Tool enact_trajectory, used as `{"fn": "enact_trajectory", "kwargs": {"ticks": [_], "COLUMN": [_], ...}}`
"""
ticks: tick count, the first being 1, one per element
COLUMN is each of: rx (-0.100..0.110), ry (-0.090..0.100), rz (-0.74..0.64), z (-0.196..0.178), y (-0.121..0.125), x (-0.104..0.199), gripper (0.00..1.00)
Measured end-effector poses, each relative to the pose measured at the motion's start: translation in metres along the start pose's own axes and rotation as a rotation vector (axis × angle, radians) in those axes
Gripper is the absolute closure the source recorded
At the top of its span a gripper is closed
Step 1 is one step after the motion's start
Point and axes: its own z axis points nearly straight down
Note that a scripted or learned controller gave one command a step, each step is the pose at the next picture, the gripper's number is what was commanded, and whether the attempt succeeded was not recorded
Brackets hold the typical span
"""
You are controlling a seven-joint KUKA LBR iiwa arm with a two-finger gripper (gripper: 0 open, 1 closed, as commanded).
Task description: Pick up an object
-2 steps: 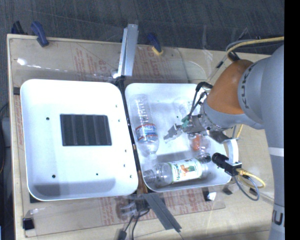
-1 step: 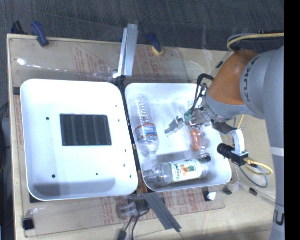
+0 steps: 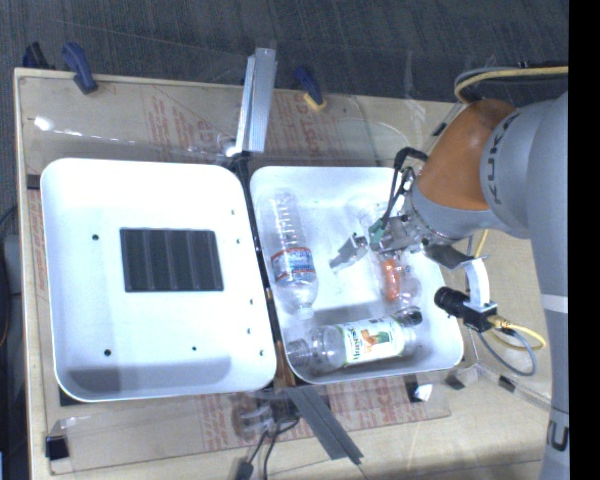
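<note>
The right bin (image 3: 425, 183) holds three plastic bottles. A clear bottle with a blue and red label (image 3: 292, 256) lies along the bin's left side. A clear bottle with a green and orange label (image 3: 362, 343) lies along the near wall. A small bottle with orange contents (image 3: 396, 280) lies toward the right side. My gripper (image 3: 348, 252) hangs over the middle of this bin, between the blue-labelled bottle and the orange one, just left of the orange bottle's top end. I see nothing held in it.
The left bin (image 3: 80, 218) has a dark ribbed panel (image 3: 171, 259) on its floor. A metal bar (image 3: 255, 98) stands behind the divide between the bins. Blue clamps (image 3: 78, 66) hold the bench's far edge. The arm's wrist and cables cover the right bin's right rim.
</note>
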Motion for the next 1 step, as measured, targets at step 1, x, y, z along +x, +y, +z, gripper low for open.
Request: {"fn": "enact_trajectory", "kwargs": {"ticks": [1], "rx": [-0.002], "ry": [0.000], "rz": [-0.045], "z": [-0.0017], "y": [0.0335], "x": [-0.0065], "gripper": [0.00]}}
